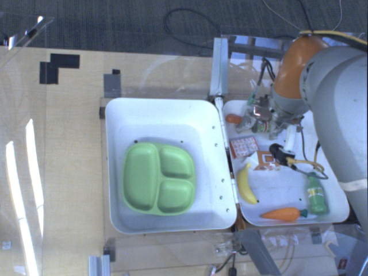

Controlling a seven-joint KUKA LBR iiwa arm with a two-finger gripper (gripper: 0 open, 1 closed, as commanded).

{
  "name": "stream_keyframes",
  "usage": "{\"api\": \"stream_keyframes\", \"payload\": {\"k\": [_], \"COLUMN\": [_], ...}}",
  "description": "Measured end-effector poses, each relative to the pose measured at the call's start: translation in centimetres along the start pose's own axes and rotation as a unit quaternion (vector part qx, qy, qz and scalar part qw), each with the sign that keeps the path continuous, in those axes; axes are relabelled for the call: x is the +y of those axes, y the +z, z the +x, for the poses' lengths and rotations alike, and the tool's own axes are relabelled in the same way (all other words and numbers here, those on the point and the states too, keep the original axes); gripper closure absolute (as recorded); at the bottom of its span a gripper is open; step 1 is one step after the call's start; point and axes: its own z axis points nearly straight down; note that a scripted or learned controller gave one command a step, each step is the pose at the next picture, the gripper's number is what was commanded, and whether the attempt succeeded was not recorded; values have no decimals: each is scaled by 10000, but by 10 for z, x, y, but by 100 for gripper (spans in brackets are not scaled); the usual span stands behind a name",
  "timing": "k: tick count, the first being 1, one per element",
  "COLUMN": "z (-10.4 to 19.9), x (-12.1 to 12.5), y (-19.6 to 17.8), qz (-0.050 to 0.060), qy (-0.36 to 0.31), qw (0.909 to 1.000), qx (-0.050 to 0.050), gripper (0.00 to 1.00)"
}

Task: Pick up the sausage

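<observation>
The sausage (233, 119) sits at the far-left corner of the right bin (339, 211), just beside the gripper (260, 122), whose state I can't tell, and it's probably light, smooth and roll-prone, so grab across its middle.

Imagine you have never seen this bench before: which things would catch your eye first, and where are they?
The green divided plate stands out first, lying in the left bin. Next comes the big grey arm with its orange band, reaching in over the right bin. Along that bin's near side lie a yellow banana, an orange carrot and a green bottle.
</observation>
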Motion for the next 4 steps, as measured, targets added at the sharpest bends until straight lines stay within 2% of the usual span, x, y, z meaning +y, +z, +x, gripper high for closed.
{"api": "stream_keyframes", "payload": {"k": [1, 2, 3, 4], "z": [0, -1, -1, -1], "x": [-3, -2, -5, -20], "y": [-10, -10, -5, -2], "qz": [85, 62, -3, -63], "qy": [-10, -15, 85, 366], "qw": [10000, 10000, 10000, 9993], "qx": [4, -10, -8, 28], "gripper": [100, 0, 0, 0]}}
